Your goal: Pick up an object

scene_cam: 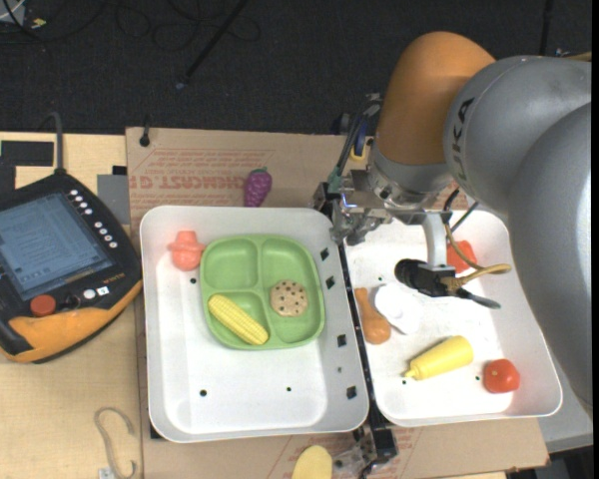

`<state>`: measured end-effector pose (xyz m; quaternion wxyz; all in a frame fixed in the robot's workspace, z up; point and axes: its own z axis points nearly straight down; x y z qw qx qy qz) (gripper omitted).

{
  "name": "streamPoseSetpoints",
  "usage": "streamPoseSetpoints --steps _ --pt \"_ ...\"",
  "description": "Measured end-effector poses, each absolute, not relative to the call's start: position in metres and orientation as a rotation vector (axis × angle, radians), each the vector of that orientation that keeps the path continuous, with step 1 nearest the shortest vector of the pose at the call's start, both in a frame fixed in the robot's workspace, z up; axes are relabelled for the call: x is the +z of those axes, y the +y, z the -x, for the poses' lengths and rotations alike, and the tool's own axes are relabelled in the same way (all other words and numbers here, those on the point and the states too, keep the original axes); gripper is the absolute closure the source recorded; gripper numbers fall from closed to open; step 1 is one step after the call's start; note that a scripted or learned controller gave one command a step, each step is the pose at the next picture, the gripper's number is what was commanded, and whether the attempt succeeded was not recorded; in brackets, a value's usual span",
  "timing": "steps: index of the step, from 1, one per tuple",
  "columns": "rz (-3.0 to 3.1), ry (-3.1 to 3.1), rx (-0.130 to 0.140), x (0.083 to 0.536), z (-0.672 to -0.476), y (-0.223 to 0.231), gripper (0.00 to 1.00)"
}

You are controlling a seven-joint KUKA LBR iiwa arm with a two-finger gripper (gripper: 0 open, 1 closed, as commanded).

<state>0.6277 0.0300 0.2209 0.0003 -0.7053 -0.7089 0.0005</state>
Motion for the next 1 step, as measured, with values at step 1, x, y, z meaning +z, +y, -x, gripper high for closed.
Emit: streamPoseSetpoints --steps 1 --pt "2.222 -2.216 0.004 0.2312 -0.6094 0.0253 1.00"
